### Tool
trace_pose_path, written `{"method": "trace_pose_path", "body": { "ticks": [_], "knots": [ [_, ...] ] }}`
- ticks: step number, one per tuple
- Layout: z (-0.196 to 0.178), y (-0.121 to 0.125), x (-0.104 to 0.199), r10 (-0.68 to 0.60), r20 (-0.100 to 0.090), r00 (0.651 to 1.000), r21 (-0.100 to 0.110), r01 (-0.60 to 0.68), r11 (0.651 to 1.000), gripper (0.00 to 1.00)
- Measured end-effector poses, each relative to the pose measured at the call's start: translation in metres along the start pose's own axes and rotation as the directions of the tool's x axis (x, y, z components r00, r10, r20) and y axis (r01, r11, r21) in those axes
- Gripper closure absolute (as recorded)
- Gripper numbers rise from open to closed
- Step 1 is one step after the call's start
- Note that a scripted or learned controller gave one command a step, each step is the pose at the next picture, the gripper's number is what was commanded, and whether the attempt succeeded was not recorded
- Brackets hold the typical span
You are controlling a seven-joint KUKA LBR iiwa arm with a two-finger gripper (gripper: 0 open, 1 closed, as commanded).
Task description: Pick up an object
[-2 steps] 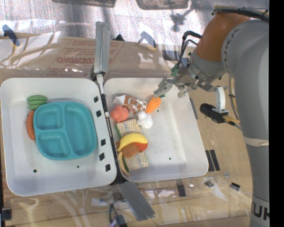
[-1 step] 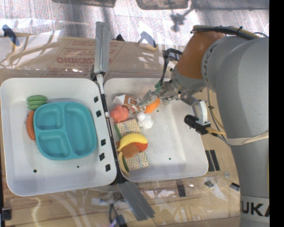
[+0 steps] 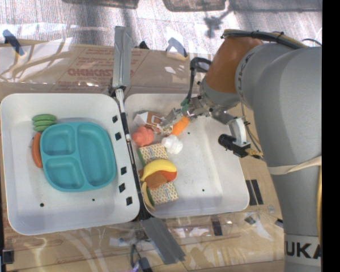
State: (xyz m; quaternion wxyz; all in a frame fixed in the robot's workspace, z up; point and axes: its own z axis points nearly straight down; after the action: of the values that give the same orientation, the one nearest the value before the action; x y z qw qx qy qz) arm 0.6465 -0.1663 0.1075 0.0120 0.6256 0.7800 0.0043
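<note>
Looming largest at the right was my own grey arm with its orange band (image 3: 232,58), reaching in over the right-hand shallow white bin (image 3: 215,180); my claw (image 3: 178,118) was low at that bin's upper left, among the clutter, and whether it was apart or together I could not tell, the tip being too small and tangled with what lay beneath it. Just beside the tip lay a small orange carrot-like piece (image 3: 181,125), touching or nearly so; I could not say it sat in my grip. Near it were a salmon-pink rounded lump (image 3: 142,136), a small white crumpled piece (image 3: 173,145), a yellow toy banana (image 3: 158,167) lying over a red-orange piece, and two checkered waffle-like blocks (image 3: 152,152); all were crowded against the bin's left wall. Across the divider, the left white bin (image 3: 17,208) held a teal plastic divided tray (image 3: 76,154), a green pod-shaped toy (image 3: 44,121) at its upper corner and an orange strip along its left edge. By my reckoning the reach was made and the grasp itself unproven; closing firmly and lifting something clear of the bin remained.
</note>
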Motion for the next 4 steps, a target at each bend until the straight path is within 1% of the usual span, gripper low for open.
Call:
{"method": "trace_pose_path", "body": {
  "ticks": [1, 2, 3, 4],
  "knots": [
    [-0.012, 0.005, 0.002, -0.006, -0.003, 1.000, -0.009, 0.006, 1.000, 1.00],
    [-0.013, 0.001, -0.008, 0.003, 0.012, 1.000, -0.008, -0.003, 1.000, 0.00],
    [0.016, -0.076, -0.012, 0.002, -0.012, 1.000, 0.024, -0.001, 1.000, 0.00],
    [0.017, -0.039, -0.026, 0.169, -0.009, 0.986, 0.025, -0.168, 0.985, 0.00]
  ]
}}
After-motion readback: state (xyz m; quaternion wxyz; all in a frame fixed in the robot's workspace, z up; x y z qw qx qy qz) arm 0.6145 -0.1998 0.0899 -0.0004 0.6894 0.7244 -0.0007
